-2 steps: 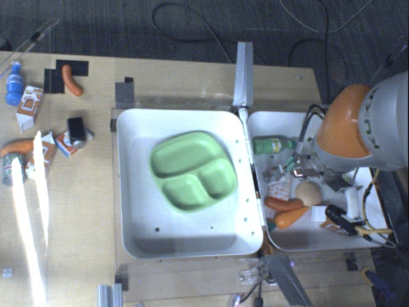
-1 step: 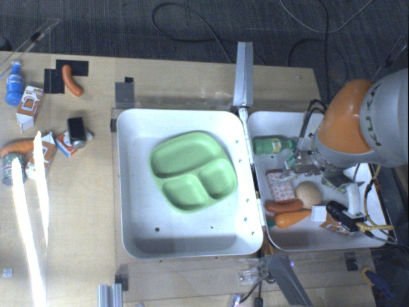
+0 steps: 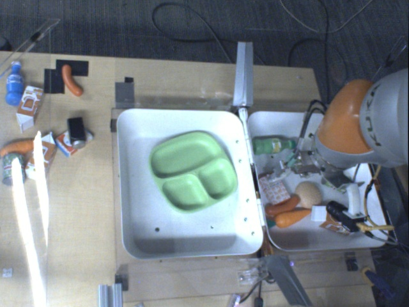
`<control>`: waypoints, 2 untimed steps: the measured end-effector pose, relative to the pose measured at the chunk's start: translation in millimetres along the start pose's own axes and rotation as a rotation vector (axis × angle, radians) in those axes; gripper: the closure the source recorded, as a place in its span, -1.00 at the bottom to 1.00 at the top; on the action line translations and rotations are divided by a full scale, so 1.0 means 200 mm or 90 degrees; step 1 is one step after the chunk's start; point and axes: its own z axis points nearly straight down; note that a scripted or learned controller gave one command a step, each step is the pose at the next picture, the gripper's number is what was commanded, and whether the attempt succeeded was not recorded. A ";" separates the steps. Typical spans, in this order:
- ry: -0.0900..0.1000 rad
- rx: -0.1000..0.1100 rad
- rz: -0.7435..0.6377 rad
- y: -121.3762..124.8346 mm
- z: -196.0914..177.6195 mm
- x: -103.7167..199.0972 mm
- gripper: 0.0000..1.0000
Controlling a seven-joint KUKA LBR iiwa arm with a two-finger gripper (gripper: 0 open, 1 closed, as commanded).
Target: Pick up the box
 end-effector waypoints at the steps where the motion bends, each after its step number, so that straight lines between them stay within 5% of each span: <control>1: 0.002 0.012 -0.010 0.31 0.08 -0.07 -1.00; 2: 0.000 0.005 0.154 0.10 0.06 -0.03 -1.00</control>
